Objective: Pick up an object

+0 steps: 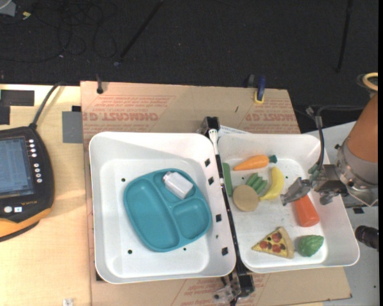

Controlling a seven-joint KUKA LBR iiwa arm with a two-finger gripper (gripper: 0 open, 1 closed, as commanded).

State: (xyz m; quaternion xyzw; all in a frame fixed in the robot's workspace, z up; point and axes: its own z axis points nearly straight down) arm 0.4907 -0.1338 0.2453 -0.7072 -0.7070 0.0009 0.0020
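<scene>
From the one camera above the bench, two white bins sit side by side on a sheet of brown cardboard [179, 107]. The left bin [108, 171] carries one teal divided tray [153, 218], lying toward its middle, and one small white block [177, 183] rests in the tray's upper compartment.

The right bin [345, 250] holds seven toy foods, one of each. A carrot [252, 163] lies near the bin's far edge, a banana [276, 182] just below it, and a bunch of green pods [256, 183] beside the banana. A long green vegetable [226, 178] runs along the left wall. A tan round disc [246, 198] sits close to the pods, near the bin's middle. A pizza slice [276, 243] lies at the near edge, with a green leafy piece [309, 245] beside it toward the near right corner. An orange-red cylinder [306, 210] stands in the right half of the bin.

The arm [364, 152] enters over the bin's right edge, wrist low and pointing left. Its gripper [300, 190] hovers right at the top of the orange-red cylinder, beside the banana; whether the fingers are apart or together cannot be told.

A black and orange control pendant [13, 177] lies on the bench to the left of the bins.
</scene>
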